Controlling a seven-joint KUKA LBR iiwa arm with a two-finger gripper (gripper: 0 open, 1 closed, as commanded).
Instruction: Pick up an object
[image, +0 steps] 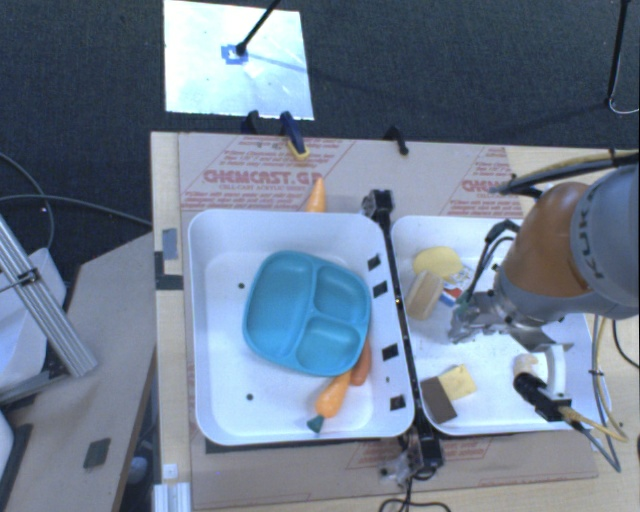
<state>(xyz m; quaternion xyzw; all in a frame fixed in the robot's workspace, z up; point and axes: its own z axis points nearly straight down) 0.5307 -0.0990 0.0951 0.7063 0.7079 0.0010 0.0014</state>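
The right bin (486, 228) holds a pale yellow rounded object (437, 262), a tan block (423, 294), a small red and blue item (452, 295), and a yellow wedge (459, 380) beside a brown card (436, 399). My gripper (465, 325) hangs low over the middle of this bin, just right of the tan block and above the wedge. The wrist and arm (550, 260) hide what lies directly beneath it. I see nothing clearly held.
The left bin (222, 262) carries a blue divided plate (305, 310) with an orange carrot (336, 392) at its lower edge. Another orange piece (316, 195) lies outside, behind the left bin. A black divider (392, 300) runs between the bins.
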